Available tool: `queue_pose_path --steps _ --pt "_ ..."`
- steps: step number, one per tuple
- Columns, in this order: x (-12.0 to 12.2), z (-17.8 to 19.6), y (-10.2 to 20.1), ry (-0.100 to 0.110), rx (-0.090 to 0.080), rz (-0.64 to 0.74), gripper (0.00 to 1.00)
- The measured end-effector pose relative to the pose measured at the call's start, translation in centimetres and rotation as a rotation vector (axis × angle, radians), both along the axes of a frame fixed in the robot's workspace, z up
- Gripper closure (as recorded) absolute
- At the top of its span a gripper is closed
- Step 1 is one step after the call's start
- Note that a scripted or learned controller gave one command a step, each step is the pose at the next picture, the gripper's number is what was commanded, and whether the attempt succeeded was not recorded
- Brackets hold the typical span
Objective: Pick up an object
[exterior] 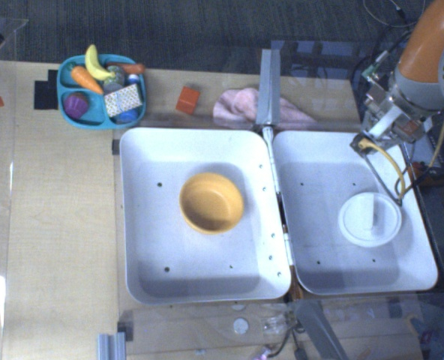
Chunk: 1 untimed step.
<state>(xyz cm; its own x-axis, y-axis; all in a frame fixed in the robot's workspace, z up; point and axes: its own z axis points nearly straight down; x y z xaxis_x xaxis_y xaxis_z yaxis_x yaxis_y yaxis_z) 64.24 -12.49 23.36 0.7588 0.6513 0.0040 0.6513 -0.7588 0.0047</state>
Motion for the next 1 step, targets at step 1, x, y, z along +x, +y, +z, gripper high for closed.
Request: queue_pose_path --steps 1 --pt "-3.67 -2.73 -0.92 0.004 -0.001 0.377 1.0"
